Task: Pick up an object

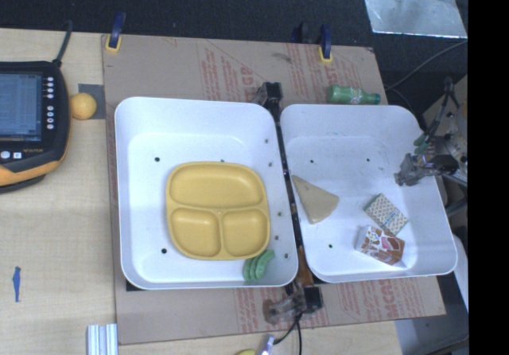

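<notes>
1. The grey two-finger gripper (408,173) shows at the right edge of the camera view, above the right rim of the right shallow white bin (350,269). Little of the arm behind it is in sight, so its pose beyond the wrist cannot be told.
2. The gripper points leftward into the bin from the right. Whether its jaws are spread or pressed together cannot be told at this size and angle; nothing is seen between them.
3. In the right bin, a beige wedge-shaped slab (315,200) lies near the left wall, just beside the divide between the bins.
4. A small checked square packet (386,213) lies toward the right side of that bin, below and to the left of the gripper and apart from it.
5. A brown and white patterned packet (381,244) lies just below the checked one, near the bin's lower right corner.
6. The left shallow white bin (139,130) holds a yellow plastic plate with three compartments (216,209), lying flat near the middle.
7. A small green ridged object (258,265) lies at the plate's lower right edge, near the bin's lower right corner.
8. Outside the bins, a green bottle (352,95) lies on its side on the brown cardboard sheet (199,67), and a handheld control pendant with a screen (28,126) rests on the bench at the left with a yellow ball (83,105) beside it.
</notes>
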{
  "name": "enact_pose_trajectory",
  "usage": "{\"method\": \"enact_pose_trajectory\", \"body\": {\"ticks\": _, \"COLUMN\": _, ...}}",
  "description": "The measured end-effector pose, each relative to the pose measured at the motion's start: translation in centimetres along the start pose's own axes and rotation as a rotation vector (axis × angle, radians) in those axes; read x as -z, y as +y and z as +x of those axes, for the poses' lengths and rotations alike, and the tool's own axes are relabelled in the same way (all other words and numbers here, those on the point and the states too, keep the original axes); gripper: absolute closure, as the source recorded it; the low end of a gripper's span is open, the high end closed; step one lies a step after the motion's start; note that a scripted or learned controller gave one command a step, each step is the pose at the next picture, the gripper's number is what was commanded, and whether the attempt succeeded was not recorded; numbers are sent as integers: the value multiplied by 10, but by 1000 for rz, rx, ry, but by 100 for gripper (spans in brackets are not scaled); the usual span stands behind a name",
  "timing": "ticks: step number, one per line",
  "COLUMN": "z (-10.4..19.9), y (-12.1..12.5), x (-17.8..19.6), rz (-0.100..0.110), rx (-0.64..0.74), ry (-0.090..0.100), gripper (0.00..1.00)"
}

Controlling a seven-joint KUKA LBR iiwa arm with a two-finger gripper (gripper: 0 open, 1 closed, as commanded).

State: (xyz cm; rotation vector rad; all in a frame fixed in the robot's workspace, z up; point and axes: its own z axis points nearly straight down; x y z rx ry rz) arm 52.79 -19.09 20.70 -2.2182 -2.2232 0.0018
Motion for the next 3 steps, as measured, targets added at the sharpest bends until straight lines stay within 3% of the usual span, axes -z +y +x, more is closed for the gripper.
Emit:
{"method": "enact_pose_trajectory", "body": {"ticks": 1, "z": -21, "y": 67, "x": 34, "rz": -1, "rx": 2, "ry": 0, "gripper": 100}}
{"method": "enact_pose_trajectory", "body": {"ticks": 3, "z": -21, "y": 89, "x": 27, "rz": -1, "rx": 2, "ry": 0, "gripper": 100}}
